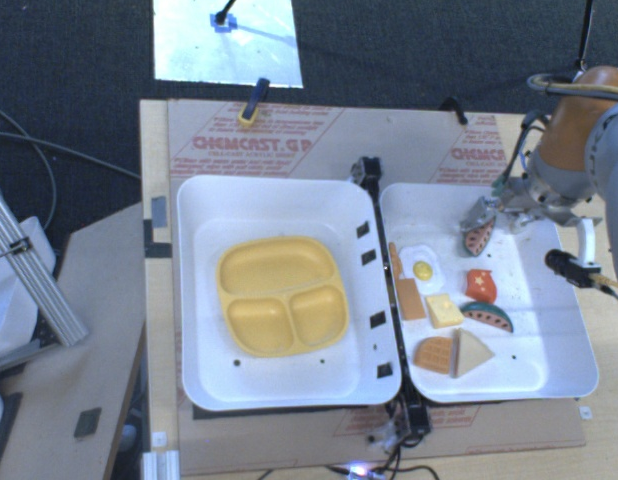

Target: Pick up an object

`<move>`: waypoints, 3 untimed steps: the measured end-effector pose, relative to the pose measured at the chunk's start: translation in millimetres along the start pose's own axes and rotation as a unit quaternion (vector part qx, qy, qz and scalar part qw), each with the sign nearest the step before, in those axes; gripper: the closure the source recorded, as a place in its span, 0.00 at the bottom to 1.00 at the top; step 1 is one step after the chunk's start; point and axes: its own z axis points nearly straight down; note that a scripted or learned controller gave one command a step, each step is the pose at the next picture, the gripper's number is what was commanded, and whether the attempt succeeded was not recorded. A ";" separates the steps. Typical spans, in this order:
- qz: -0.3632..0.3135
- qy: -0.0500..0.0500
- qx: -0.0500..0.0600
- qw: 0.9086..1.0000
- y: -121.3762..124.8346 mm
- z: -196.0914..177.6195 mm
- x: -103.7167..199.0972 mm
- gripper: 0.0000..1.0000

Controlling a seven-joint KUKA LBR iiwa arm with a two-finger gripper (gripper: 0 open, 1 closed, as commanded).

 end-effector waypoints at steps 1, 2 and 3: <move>0.000 0.001 0.002 1.000 4.4 -2.8 1.2 0.00; 0.000 0.002 0.003 1.000 4.2 0.6 2.3 0.00; -0.002 0.000 -0.001 1.000 6.0 -11.2 1.9 1.00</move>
